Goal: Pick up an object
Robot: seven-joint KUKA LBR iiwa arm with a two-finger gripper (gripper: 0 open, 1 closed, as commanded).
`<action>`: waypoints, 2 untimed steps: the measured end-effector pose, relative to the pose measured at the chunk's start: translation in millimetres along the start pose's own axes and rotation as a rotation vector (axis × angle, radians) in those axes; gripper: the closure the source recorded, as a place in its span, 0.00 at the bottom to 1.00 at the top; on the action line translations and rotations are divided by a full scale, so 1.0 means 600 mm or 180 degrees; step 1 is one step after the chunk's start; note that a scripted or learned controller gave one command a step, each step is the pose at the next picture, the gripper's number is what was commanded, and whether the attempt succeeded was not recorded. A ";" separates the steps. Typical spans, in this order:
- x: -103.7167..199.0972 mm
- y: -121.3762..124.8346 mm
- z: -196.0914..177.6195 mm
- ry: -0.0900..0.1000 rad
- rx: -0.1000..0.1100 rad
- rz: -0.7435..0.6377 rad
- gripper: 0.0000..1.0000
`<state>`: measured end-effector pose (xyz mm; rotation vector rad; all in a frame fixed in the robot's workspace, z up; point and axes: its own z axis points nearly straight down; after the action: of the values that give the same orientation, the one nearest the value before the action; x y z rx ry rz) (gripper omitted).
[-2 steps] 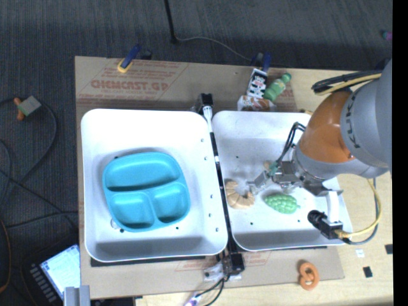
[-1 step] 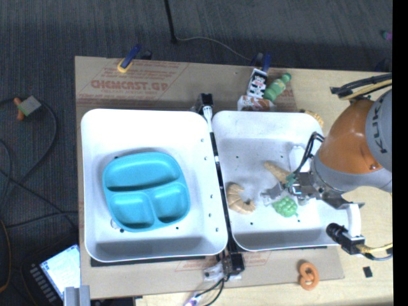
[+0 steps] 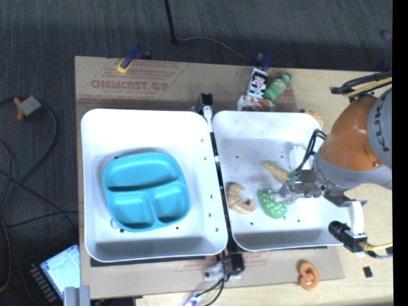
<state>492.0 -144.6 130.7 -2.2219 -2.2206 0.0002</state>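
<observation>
Green toy point(image 3: 273, 204): you see it on the floor of the right bin point(image 3: 252, 132), toward the near wall, bumpy and bright green.
Hand point(image 3: 285, 194): low in the right bin, its tip at the green toy's upper right edge; you cannot tell whether it is released or clenched, nor whether it touches the toy.
Arm point(image 3: 357, 148): enters from your right, orange band above the wrist, over the right bin's far side.
Neighbours: tan pastry point(image 3: 239, 197) just left of the green toy; tan cone-like piece point(image 3: 276, 169) above it; white item point(image 3: 298, 153) near the arm.
Left bin point(image 3: 92, 171): blue divided tray point(image 3: 146, 190) lying inside.
Desk point(image 3: 127, 81): green-capped bottle point(image 3: 276, 88) behind the right bin; orange ring point(image 3: 308, 274) in front of it.
</observation>
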 end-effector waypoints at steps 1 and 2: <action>-0.132 0.216 -0.032 -0.0009 -0.0004 -0.0005 1.00; -0.132 0.216 -0.032 -0.0009 -0.0003 -0.0005 0.00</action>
<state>621.7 -223.8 149.7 -2.2220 -2.2241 0.0022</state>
